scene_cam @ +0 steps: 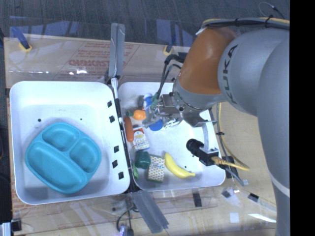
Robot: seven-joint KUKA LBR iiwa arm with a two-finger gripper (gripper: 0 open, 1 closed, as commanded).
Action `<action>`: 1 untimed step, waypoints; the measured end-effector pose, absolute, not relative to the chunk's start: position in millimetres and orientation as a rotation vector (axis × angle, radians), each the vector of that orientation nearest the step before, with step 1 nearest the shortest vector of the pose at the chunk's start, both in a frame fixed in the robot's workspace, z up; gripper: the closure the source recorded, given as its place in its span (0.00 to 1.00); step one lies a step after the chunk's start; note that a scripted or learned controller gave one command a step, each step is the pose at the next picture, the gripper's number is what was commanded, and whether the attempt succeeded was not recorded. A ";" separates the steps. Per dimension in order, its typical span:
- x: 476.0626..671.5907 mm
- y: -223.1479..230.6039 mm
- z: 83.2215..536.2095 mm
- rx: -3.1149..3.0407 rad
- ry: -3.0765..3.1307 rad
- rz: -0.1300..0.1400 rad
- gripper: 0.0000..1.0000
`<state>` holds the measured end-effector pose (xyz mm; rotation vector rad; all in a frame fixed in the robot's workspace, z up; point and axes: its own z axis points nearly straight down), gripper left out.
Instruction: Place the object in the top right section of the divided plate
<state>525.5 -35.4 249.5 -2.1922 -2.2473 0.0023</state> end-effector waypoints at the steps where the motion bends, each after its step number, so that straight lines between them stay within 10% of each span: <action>1: 535.4 46.3 189.8 -2.187 -2.249 0.008 1.00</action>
